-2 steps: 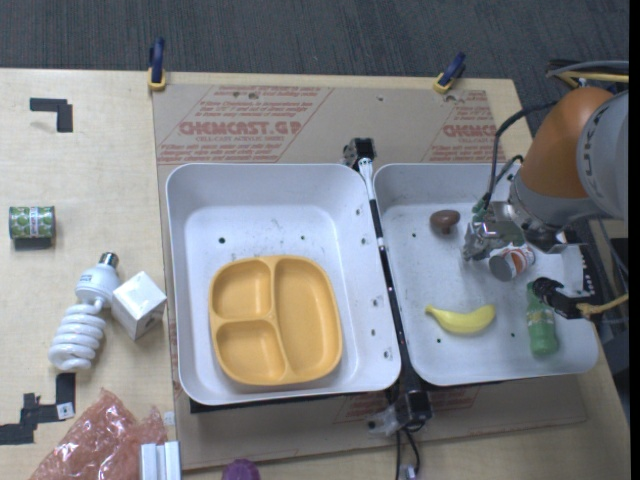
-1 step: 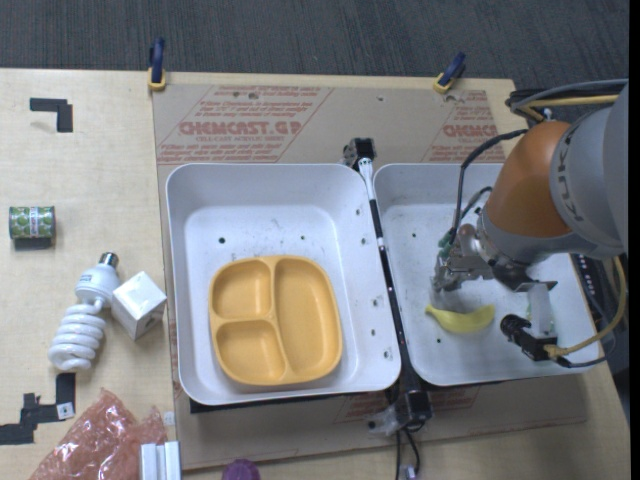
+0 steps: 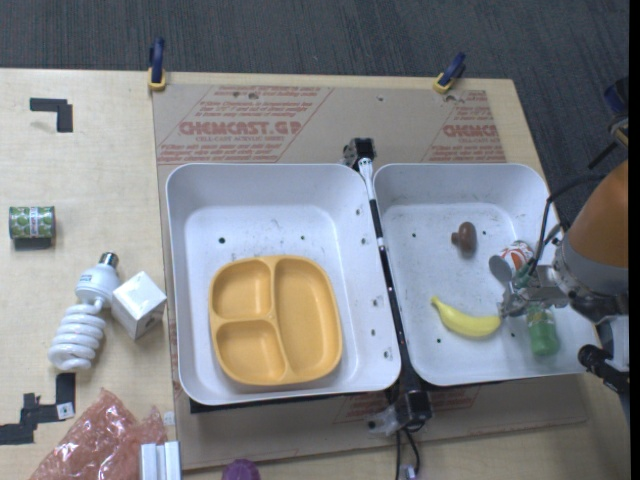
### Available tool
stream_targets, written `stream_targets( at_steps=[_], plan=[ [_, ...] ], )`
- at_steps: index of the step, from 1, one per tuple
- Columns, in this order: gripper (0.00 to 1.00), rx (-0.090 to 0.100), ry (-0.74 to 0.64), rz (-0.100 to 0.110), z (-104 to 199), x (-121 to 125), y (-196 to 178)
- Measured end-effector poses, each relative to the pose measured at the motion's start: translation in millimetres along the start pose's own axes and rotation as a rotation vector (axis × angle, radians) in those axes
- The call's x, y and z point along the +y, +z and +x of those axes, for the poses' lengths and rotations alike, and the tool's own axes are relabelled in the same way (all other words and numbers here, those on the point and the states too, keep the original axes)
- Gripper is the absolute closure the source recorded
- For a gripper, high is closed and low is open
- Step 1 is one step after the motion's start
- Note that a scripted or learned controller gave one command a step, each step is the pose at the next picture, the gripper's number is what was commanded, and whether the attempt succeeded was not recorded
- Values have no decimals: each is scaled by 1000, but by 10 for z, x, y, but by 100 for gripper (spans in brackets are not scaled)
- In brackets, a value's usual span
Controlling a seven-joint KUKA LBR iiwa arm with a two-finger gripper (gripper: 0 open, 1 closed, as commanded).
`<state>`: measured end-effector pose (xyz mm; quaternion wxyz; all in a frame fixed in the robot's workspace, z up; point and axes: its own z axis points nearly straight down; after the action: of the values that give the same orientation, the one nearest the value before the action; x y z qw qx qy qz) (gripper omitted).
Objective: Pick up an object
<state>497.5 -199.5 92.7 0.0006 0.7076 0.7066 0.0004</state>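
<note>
Reaching in from the right, the gripper (image 3: pixel 522 303) sits low in the right bin (image 3: pixel 440 193), crowded against its right wall. How far its fingers are parted cannot be told, and nothing is plainly seen between them.

Candidates lie close together here: a banana (image 3: pixel 467 319) just left of the gripper, a green bottle-like object (image 3: pixel 543 336) just to its right, a red-and-white can (image 3: pixel 511 259) above it, and a small brown object (image 3: pixel 464 235) farther up the bin floor.

The risk, as I judge it, is that crowding (three things nearly at the fingertips): a closing grasp could nudge the banana away, pinch two items, or scrape the bin wall and slip off.

The left bin (image 3: pixel 190 198) holds a yellow divided plate (image 3: pixel 275 320). Both bins rest on a brown board (image 3: pixel 250 118) clamped to a pale bench, where a spiral light bulb (image 3: pixel 80 323), a white cube (image 3: pixel 138 304) and a small green can (image 3: pixel 31 224) lie.
</note>
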Motion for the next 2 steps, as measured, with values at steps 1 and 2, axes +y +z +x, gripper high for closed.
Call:
stream_targets(
  at_steps=[1, 2],
  plan=[
    [0, 1, 0, 2, 707, -200, 4],
    [0, 0, -2, 0, 612, 310, 1]
  ],
)
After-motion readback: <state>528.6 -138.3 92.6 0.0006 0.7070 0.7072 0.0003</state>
